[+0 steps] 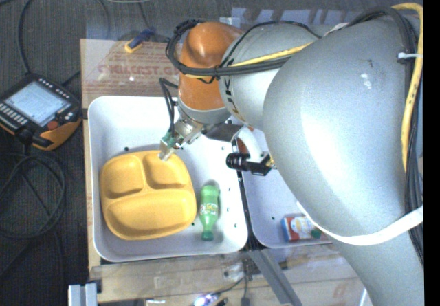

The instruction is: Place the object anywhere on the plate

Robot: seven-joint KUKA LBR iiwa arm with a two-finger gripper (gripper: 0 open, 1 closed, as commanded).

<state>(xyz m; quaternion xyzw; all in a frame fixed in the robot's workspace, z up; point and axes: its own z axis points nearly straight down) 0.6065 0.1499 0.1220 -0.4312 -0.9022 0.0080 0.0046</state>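
1. The claw [167,151] sits a little left of the frame's middle, pointing down and to the left, its tip at the upper edge of the plate [146,193]. Whether it is released or clenched cannot be told, and nothing can be seen in its grasp.
2. At the far left of the frame, a pendant [38,110] with a grey screen and orange trim lies on the dark floor, with black cables trailing around it.
3. The left bin [96,133] is white and shallow and rests on the worktop [124,71], whose bare wood shows above it.
4. The plate is yellow, divided into compartments, and fills the lower left part of that bin.
5. The bottle [208,210], green with a pale label, lies on its side just right of the plate, near the bin's lower right corner. It touches or nearly touches the plate's rim, but is not on the plate.
6. The arm [344,133], grey with an orange band, covers most of the right half of the frame.
7. The right bin [268,215] is largely hidden under the arm. A small box [297,227], red, white and blue, lies near its lower edge.
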